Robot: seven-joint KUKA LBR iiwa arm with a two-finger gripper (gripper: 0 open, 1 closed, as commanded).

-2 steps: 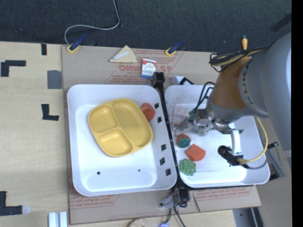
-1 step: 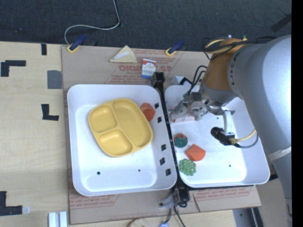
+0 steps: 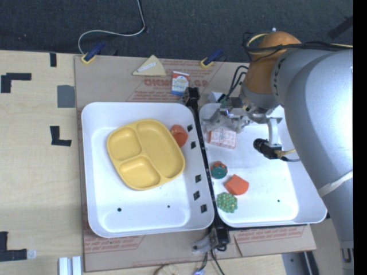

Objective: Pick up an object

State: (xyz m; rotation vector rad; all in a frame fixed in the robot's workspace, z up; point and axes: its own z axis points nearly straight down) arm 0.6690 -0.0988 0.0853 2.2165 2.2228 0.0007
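1. Starting at the left, the left bin (image 3: 94, 171) is largely taken up by a yellow divided tray (image 3: 144, 152); an orange cup (image 3: 179, 135) is wedged against the divider.
2. In the right bin (image 3: 287, 205), a pale packet (image 3: 222, 137), teal object (image 3: 218, 170), orange block (image 3: 236, 185) and green ball (image 3: 226, 201) are clustered near the divider; open floor is left rightward.
3. The gripper (image 3: 229, 114) is seen above the packet; its state cannot be told.

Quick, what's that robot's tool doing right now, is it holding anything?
Tool: low at the far end of the right bin, over a small pale packet; open or closed cannot be told, and no grip is visible.
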